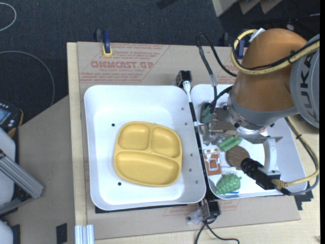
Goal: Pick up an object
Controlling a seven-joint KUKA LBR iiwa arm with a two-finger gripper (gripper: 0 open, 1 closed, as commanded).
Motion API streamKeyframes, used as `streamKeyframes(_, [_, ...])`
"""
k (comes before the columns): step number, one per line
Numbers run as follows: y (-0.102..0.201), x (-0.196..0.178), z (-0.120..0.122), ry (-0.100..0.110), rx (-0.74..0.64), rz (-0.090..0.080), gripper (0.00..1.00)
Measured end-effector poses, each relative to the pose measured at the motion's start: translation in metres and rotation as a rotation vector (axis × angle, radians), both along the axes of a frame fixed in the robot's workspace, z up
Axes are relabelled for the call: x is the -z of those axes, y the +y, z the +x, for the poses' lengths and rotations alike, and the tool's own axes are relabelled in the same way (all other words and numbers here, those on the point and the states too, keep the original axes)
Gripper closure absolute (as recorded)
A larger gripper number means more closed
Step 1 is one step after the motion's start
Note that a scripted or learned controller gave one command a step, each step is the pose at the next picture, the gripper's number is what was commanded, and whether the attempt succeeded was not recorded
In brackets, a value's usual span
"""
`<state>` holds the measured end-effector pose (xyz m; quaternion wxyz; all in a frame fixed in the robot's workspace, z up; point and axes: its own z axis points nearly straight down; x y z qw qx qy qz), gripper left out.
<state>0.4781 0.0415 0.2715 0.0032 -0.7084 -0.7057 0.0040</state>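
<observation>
Bench board (122,60) reads "GHEMCAST"; arm (304,80) casing shows "UK".

I'm counting two white bins on the bench — left bin (96,136), right bin (294,151). One yellow divided tray (148,153) in the left, three compartments. In the right I make out one green textured piece (228,183), one brown round disc (236,157), one orange-and-white item (213,161) — more may sit hidden under the arm.

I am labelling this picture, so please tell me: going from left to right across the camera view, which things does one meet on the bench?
Left white bin → yellow divided tray → right white bin, holding a green toy and a brown round piece → orange-banded arm above it.
</observation>
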Motion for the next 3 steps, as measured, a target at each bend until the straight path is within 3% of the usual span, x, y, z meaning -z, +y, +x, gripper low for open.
streamKeyframes(1, [0.038,-0.131,0.002,-0.024,-0.009,0.004,1.0])
streamKeyframes(2, [0.037,-0.135,0.002,-0.015,-0.005,0.001,1.0])
streamKeyframes(3, [0.017,-0.027,0.0,0.001,0.0,-0.001,1.0])
